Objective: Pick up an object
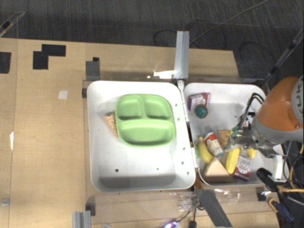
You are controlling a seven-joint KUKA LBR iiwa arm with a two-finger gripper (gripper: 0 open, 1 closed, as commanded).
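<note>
The right bin (223, 91) holds a heap of small items. A purple packet (199, 100) and a teal ball (201, 111) lie near its far left corner. Closer to the front are a banana (204, 151), a small red-labelled can (213, 144), a yellow corn cob (232, 159), a tan wedge (216, 168) and a dark red packet (243, 166). My gripper (241, 137) reaches down from the right, just above the corn cob and beside a tan item (224, 136). The wrist hides what lies directly beneath it.
The left bin (99, 170) carries a green divided plate (144, 119) with a brown cracker-like piece (111, 124) tucked at its left edge. The arm's orange band (281, 110) hangs over the right bin's right wall. A metal post (182, 53) stands behind the bins.
</note>
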